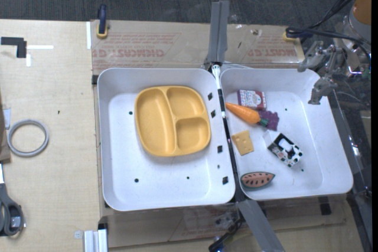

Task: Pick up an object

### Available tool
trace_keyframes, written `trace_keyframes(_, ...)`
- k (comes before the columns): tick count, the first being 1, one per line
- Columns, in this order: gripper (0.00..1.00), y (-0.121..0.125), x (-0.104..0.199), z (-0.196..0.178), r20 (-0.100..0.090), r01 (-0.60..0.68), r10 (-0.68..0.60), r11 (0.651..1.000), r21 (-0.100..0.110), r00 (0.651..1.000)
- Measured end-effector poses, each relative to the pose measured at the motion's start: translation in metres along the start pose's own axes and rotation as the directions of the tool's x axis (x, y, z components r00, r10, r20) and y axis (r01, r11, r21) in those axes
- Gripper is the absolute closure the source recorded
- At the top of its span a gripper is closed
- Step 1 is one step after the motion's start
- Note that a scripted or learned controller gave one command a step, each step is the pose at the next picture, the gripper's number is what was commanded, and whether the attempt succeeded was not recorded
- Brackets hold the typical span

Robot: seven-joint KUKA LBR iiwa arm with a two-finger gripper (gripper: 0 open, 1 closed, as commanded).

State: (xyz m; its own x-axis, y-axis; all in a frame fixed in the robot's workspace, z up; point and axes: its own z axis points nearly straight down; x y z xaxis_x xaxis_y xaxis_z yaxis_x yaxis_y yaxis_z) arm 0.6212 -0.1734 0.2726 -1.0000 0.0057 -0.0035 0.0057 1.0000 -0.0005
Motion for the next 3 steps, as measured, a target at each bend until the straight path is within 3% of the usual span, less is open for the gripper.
trace_keyframes(1, 0.00, -0.002, 0.012, 0.083, -0.002, -0.370, 0.370, 0.929, 0.001, 0.929)
trace_keyframes(2, 0.00, 0.068, 0.023, 0.178, 0.003, -0.507, 0.507, 0.862, 0.002, 0.862)
trace_keyframes(3, 1.00, 0.068, 0.022, 0.168, 0.007, -0.505, 0.505, 0.863, 0.002, 0.863)
